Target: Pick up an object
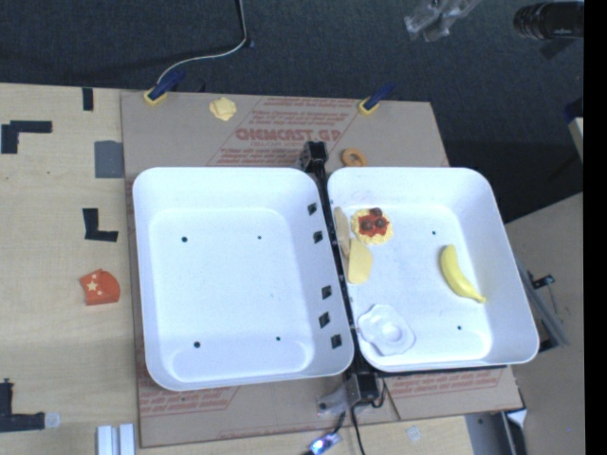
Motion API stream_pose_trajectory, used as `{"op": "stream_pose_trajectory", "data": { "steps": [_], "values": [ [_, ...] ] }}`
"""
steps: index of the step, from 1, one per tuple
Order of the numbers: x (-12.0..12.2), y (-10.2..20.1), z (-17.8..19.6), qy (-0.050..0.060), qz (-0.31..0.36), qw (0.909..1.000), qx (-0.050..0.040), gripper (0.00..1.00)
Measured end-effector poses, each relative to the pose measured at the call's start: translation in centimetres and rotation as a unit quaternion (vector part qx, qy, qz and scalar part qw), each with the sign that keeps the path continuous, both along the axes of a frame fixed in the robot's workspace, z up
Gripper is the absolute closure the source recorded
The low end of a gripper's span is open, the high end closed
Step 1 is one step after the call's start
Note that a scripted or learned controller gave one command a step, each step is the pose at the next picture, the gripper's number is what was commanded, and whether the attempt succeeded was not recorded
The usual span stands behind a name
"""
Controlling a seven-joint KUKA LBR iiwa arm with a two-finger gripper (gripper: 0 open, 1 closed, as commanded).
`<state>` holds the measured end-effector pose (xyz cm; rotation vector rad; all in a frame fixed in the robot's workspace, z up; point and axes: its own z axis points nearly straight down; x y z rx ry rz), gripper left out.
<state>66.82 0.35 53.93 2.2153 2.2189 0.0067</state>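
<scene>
Banana [461, 274] is taken as the likeliest object to be picked: it lies in the right bin [493, 207], near that bin's right edge and apart from the other items, with its long axis running from upper left to lower right. The gripper [438, 12] is seen blurred at the top of the view, above the dark floor beyond the bench and well apart from both bins; whether it is spread or pressed together cannot be told, and nothing is seen held in it. From the gripper the banana lies toward the near edge of the bench, almost straight down the view. A descent across the banana's short axis is judged to be needed.
</scene>
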Motion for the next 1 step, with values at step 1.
{"op": "stream_pose_trajectory", "data": {
  "steps": [1],
  "values": [
    [-0.03,-7.75,-0.51,0.004,-0.004,1.0,-0.001,1.0]
  ]
}}
